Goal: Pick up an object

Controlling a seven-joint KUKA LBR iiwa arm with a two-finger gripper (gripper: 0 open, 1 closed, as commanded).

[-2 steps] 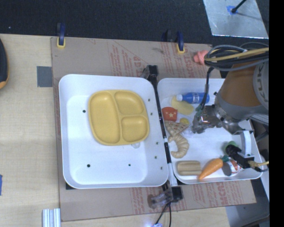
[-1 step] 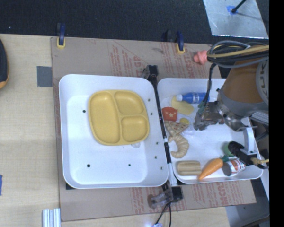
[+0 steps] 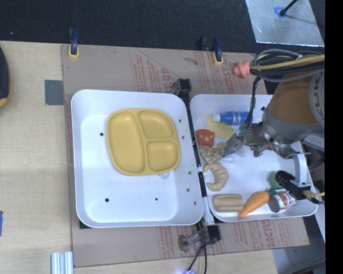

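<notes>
End effector [image 3: 235,144] low inside the right bin [image 3: 257,178], dark fingers pointing toward the bin's left half; whether they are spread or closed I cannot tell, and nothing is visibly between them. The grey arm [image 3: 291,110] with its orange band comes in over the bin's upper right corner.

Candidates for the pick all lie in the right bin. Nearest the tip: a pale yellow block [image 3: 220,131] and a red piece [image 3: 204,137] just left of it; a blue-and-white bottle [image 3: 230,118] above. Lower down: a tan curled shrimp-like toy [image 3: 216,174], a tan hot-dog bun toy [image 3: 227,201], an orange carrot [image 3: 255,203], and a small can with a red label [image 3: 283,200].

Judgement: the cluster by the tip is crowded, pieces touching, so a clean descent over one item matters; smooth plastic shapes likely slip, and rounded ones like the bottle could roll.

Left bin [image 3: 97,204] holds a yellow three-compartment plate [image 3: 143,140], glossy, lying flat. Both bins sit on cardboard on the wood-grain desk [image 3: 23,170].
</notes>
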